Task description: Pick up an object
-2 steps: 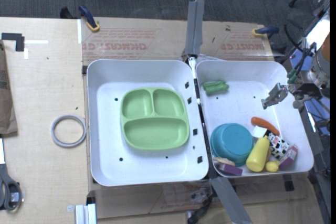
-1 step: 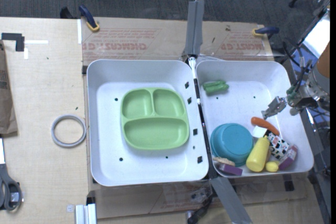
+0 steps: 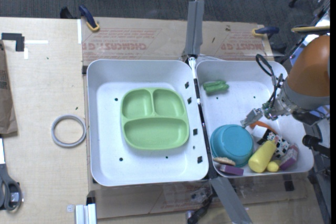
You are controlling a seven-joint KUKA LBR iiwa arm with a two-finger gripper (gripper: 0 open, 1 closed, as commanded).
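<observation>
Nearest to you, at the front of the right white bin (image 3: 239, 73), lies a crowd of small things: a yellow plastic bottle-shaped toy (image 3: 262, 156), a flat purple piece with a tan slice on it (image 3: 228, 165), and a black-and-white spotted toy (image 3: 281, 145) just beside the bottle. Behind them you see a round blue plastic bowl (image 3: 232, 143), touching the purple piece at its front edge. At the far side of this bin, well apart from the rest, lies a small green plastic pod-shaped toy (image 3: 215, 86).

Look now at the grey arm with the orange band (image 3: 313, 68): it reaches in from the right. Its hand (image 3: 256, 115) is low over the right bin, just behind the bowl and the bottle, beside a small orange piece (image 3: 259, 125). You cannot tell whether the hand is apart or together, and I see nothing between its tips.

The left white bin (image 3: 100, 113) holds 1 green plastic plate with 3 compartments (image 3: 154, 118), lying flat. On the table (image 3: 42, 92), left of the bins, rests a grey ring (image 3: 68, 130).
</observation>
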